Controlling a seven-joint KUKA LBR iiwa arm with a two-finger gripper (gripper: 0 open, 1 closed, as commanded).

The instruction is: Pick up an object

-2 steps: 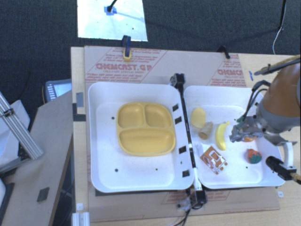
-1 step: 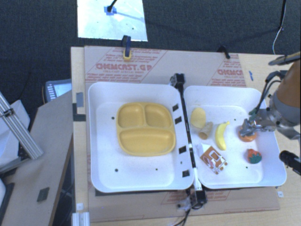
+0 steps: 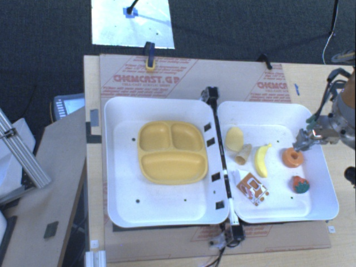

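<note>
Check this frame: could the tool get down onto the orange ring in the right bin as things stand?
Probably yes. The tool hangs just beside the orange ring, which lies flat and apart from the banana and the small red and green piece. Nothing sits over it, and the bin wall is not close against it.

Tray (image 3: 169,160) in L bin (image 3: 119,166); banana (image 3: 261,161), donut (image 3: 292,158) in R bin (image 3: 278,213).
</note>
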